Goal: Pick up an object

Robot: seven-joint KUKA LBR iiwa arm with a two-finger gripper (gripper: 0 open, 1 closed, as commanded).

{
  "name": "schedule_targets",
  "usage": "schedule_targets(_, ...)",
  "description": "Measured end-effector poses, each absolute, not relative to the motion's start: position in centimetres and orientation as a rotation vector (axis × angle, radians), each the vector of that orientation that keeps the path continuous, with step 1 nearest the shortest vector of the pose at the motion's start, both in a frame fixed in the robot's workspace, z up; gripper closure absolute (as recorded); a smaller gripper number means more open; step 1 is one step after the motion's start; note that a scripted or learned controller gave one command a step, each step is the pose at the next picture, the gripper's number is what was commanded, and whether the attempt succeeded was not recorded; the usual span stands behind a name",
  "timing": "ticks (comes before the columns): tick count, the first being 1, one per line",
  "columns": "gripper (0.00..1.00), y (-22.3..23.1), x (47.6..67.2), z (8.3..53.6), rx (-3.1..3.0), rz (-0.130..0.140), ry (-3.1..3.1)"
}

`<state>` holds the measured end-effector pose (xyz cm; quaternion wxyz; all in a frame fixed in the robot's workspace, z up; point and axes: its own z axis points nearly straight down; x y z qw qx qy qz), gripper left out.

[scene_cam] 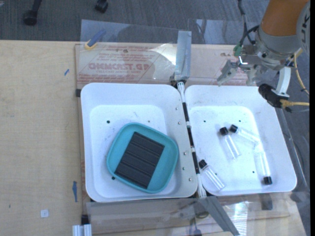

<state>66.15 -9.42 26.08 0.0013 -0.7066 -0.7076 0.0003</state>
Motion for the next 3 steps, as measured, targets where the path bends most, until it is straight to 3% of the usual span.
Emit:
schedule_targets(1, 0.00, -13.9, 66.7, 15.4, -2.091, 0.001, -2.344)
schedule_targets(2, 0.00, -15.2, 59.8, 11.5, -2.076, 0.000, -2.358)
schedule_targets(3, 0.00, -18.8, 58.4, 8.8, -2.076, -0.005, -2.362)
